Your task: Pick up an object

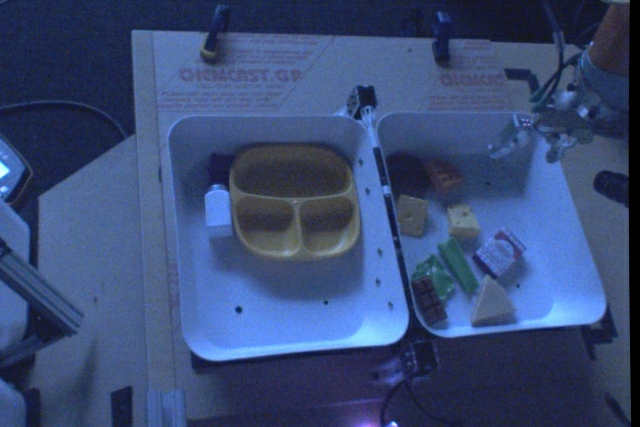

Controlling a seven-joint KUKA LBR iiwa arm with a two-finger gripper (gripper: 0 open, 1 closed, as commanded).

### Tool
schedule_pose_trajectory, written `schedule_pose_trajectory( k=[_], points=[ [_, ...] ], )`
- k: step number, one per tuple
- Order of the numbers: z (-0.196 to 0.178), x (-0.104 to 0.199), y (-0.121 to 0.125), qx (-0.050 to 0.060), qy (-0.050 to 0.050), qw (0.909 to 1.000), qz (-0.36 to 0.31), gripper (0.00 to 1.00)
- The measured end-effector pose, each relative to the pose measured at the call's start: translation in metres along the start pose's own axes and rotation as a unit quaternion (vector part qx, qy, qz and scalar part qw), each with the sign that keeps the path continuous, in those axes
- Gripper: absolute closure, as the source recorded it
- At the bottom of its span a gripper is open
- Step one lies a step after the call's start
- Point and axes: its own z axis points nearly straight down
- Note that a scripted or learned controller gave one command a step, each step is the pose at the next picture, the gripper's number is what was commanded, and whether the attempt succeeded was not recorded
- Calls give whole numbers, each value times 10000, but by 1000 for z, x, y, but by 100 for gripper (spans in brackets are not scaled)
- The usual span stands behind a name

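Dim, blue-tinted overhead view of the surface bearing two shallow white bins side by side; left bin holds a yellow divided tray, with a small white bottle touching its left edge and a dark item partly hidden behind it; right bin holds the candidate objects: a dark round piece, an orange block, two pale yellow cheese-like cubes, a green stick, a red-and-white carton, a brown chocolate-like bar and a pale wedge; the hand hangs over the bin's far right corner, well apart from these objects; whether its fingers are apart or together cannot be told, and nothing is seen between them.
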Motion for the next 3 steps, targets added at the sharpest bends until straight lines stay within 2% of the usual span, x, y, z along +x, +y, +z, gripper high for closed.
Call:
schedule_pose_trajectory(
  k=[1,2,3],
  points=[
    [-9,0,3,-72,-15,10000,-14,0],
    [47,-8,7,-45,-10,10000,-11,0],
    [98,-12,-2,-44,-7,10000,-11,0]
  ],
)
